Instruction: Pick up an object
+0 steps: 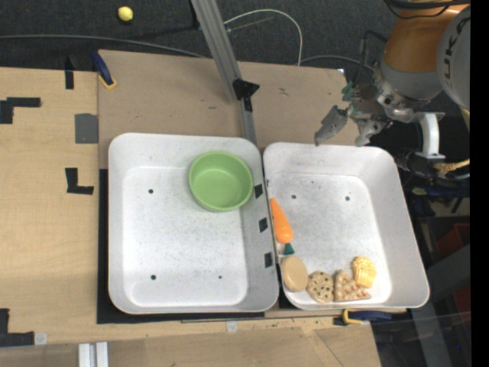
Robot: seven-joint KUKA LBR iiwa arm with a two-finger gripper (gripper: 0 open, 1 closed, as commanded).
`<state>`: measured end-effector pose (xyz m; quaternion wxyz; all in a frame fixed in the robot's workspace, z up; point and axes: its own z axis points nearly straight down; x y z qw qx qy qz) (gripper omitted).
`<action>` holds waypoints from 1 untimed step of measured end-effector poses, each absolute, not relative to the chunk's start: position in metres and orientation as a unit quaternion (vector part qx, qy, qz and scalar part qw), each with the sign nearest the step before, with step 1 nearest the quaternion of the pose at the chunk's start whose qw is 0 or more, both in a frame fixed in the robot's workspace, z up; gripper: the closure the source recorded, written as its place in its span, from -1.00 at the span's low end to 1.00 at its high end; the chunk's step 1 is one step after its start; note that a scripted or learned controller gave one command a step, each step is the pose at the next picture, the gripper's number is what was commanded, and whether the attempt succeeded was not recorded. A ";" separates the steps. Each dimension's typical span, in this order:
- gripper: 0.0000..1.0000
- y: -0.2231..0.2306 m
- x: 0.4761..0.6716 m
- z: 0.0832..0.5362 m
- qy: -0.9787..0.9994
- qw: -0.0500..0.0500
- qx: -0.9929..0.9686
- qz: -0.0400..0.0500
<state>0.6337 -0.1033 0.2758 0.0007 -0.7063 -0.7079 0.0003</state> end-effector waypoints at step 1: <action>-1.00 -0.103 0.634 0.276 -0.708 0.001 -0.706 0.000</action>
